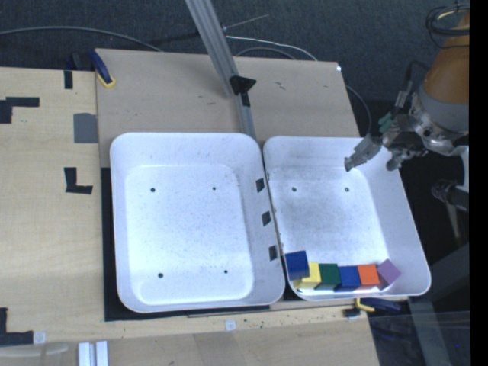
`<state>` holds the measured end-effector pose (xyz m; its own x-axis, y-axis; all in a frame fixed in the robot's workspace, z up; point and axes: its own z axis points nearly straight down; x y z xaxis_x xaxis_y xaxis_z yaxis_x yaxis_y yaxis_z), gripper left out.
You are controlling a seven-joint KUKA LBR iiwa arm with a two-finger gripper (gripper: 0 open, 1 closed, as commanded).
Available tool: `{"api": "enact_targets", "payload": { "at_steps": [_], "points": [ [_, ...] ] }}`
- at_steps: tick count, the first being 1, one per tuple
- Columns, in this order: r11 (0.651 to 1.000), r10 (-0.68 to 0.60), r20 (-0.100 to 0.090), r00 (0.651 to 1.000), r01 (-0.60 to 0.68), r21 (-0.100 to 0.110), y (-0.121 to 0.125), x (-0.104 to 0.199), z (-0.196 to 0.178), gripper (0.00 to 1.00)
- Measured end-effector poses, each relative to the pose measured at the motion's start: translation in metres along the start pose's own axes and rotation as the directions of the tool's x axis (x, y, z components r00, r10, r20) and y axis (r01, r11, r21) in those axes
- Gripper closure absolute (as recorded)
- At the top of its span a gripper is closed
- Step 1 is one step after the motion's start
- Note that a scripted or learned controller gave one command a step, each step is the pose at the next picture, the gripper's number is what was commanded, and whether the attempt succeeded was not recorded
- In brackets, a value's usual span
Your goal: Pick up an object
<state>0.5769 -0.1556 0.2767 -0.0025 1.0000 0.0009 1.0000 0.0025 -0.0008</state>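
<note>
Several small coloured blocks lie in a row along the near edge of the right bin [396, 212]: a blue block [296, 263] on top of a yellow one [309, 277], then a green block [329, 274], another blue one [349, 277], an orange block [368, 275] and a purple block [388, 271]. My gripper [374, 157] hangs above the far right corner of that bin, well away from the blocks. Its two fingers are spread apart with nothing between them.
The left bin [122, 204] stands beside the right one. A slanted metal pole [217, 48] crosses the back of the bench above the gap between the bins. Black clips [266, 217] sit along the shared rim.
</note>
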Motion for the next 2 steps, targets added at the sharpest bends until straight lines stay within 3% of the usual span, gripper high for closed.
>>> {"api": "enact_targets", "payload": {
  "at_steps": [1, 2],
  "points": [
    [1.000, -0.004, -0.003, 1.000, 0.004, 0.001, -0.080, 0.066, -0.034, 0.00],
    [1.000, 0.006, 0.004, 1.000, -0.006, -0.001, -0.047, -0.025, -0.036, 0.00]
  ]
}}
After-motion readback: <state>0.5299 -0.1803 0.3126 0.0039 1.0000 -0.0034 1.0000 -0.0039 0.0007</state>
